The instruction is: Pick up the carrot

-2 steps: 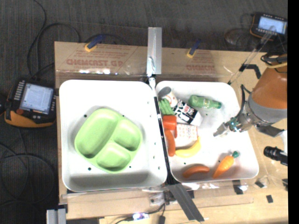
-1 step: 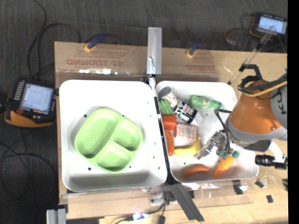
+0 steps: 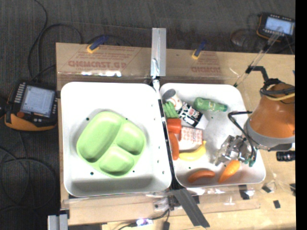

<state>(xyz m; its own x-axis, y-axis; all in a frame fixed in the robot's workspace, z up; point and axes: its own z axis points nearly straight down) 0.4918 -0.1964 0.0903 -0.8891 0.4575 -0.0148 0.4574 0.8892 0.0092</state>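
Observation:
The carrot [image 3: 230, 171] is a short orange tapered piece lying near the front right corner of the right bin [image 3: 240, 97]. My gripper [image 3: 233, 156] hangs just above and behind its thick end, very close to it or touching it. The grey gripper body covers the spot where they meet. The arm, with its orange band [image 3: 271, 121], comes in over the bin's right rim.
A red-orange oval piece [image 3: 201, 176] lies just left of the carrot, with a banana [image 3: 193, 153] behind it. Further back are a green bottle [image 3: 209, 105], small cartons [image 3: 191, 136], and green and orange toys [image 3: 172, 128] along the left wall. The left bin [image 3: 72, 176] holds a green divided tray [image 3: 111, 141].

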